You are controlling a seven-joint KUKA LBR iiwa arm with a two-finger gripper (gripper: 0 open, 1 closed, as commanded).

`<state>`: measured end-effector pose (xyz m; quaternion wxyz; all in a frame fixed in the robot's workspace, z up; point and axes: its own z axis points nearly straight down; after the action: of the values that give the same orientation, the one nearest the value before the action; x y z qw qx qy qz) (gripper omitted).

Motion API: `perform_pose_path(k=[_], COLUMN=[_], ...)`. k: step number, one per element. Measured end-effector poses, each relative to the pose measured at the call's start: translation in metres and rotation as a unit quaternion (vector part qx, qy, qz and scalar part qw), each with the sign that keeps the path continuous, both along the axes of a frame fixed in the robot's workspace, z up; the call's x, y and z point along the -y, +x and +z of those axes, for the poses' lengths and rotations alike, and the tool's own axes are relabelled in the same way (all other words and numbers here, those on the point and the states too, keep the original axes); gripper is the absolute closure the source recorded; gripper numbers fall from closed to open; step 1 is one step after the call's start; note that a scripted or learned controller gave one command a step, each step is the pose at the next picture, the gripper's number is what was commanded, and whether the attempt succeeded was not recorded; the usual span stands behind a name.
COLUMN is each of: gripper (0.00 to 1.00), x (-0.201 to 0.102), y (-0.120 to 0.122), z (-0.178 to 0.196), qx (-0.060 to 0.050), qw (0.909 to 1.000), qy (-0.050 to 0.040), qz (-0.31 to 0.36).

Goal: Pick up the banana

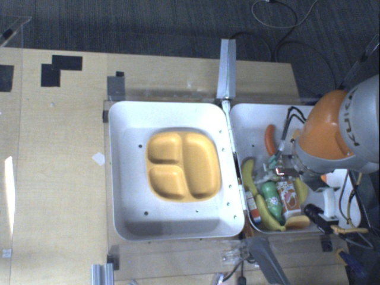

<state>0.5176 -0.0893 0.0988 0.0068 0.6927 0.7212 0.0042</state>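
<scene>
- The banana [254, 190] is long, curved, greenish-yellow, lying in the right bin [249, 120].
- The gripper [279, 170] hangs beside it; whether it's clenched, I can't tell.

The arm [350, 123] was grey with black lettering, and a rounded orange band [323, 130] sat next to the right bin [249, 120]. Black cables ran along the band down to a dark metal gripper [280, 166].

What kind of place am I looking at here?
Likely a robotics lab bench: a KUKA arm reaches over two white bins, one holding a yellow tray, the other a banana and other toy food.
</scene>
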Motion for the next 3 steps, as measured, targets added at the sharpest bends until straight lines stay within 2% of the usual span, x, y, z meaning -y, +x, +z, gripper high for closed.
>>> perform_pose_path(k=[1,2,3], gripper=[0.00,0.00,0.00], x=[0.015,0.086,0.100], y=[-0.008,0.011,0.009], z=[0.017,-0.009,-0.008], qx=[-0.005,-0.001,-0.002], qw=[1.0000,0.9995,0.9977], qy=[0.0014,0.0006,0.0107], qz=[0.006,0.031,0.066])
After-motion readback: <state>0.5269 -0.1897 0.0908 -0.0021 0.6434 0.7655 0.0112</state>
